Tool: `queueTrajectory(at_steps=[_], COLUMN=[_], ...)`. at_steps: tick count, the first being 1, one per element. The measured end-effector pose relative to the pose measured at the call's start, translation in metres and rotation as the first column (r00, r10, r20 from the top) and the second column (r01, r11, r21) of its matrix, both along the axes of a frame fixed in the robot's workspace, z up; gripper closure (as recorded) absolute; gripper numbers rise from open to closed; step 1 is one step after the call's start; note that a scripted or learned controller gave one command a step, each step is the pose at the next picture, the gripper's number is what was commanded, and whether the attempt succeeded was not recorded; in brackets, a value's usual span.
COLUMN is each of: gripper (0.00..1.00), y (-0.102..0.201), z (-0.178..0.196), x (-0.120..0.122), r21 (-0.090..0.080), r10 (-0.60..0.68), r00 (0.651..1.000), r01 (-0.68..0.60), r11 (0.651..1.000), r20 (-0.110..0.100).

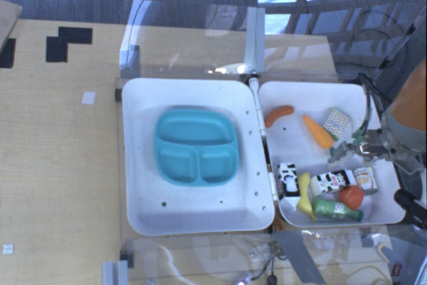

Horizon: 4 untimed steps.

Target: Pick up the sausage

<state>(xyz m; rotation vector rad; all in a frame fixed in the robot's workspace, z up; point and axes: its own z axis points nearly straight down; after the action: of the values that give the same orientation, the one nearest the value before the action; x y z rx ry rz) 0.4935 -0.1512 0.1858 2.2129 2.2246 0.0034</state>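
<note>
I see the sausage (279,115) — smooth, reddish, curved — lying left of the pointed orange carrot (319,132). The tool (347,149) sits right of the carrot — grip state I cannot tell.

No legible text, brand, number or sign can be made out; black markings are seen on a small white carton (332,180) in the right bin (293,95), but they are too small and blurred to be read; black-and-white patterning is borne by another small carton (287,181) beside it, with no letters discernible; a label on the green bottle (337,210) is likewise unreadable.
</note>
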Motion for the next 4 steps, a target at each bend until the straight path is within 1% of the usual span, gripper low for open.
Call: queueTrajectory(at_steps=[1, 2, 3, 4], gripper=[1.00, 1.00, 1.00, 1.00], y=[0.000, 0.028, 0.012, 0.027], z=[0.011, 0.170, 0.252, 0.252], x=[0.002, 0.032, 0.104, 0.173], r21=[-0.001, -0.003, -0.005, -0.007], r10=[0.003, 0.270, 0.408, 0.614], r00=[1.000, 0.963, 0.913, 0.789], r01=[-0.003, -0.270, -0.408, -0.614], r11=[1.000, 0.963, 0.913, 0.789], r20=[0.006, 0.004, 0.004, 0.003])
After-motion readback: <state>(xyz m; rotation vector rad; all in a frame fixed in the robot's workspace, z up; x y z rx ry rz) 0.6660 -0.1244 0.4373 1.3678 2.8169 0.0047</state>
